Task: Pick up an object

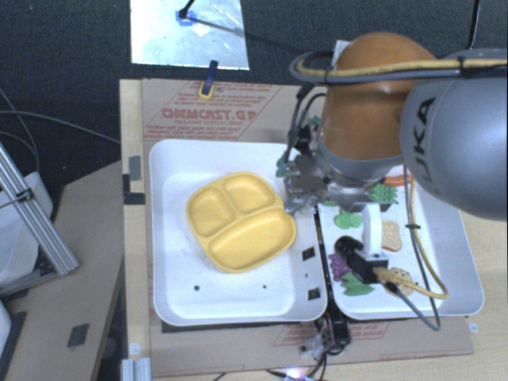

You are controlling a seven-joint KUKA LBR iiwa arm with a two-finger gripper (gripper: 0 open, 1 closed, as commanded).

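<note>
Dark carpet [63, 54], cardboard-topped bench [198, 113] upper left | left bin [238, 304], centre frame: yellow divided plate [240, 221], likely light, stiff, slippery; take it by the raised rim | gripper [295, 187] at plate's right edge, grip state unclear | right bin [460, 284]: small toy foods [389, 234], partly hidden.

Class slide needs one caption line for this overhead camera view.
KUKA arm reaches over two white bins; a yellow divided plate lies in the left one.
</note>
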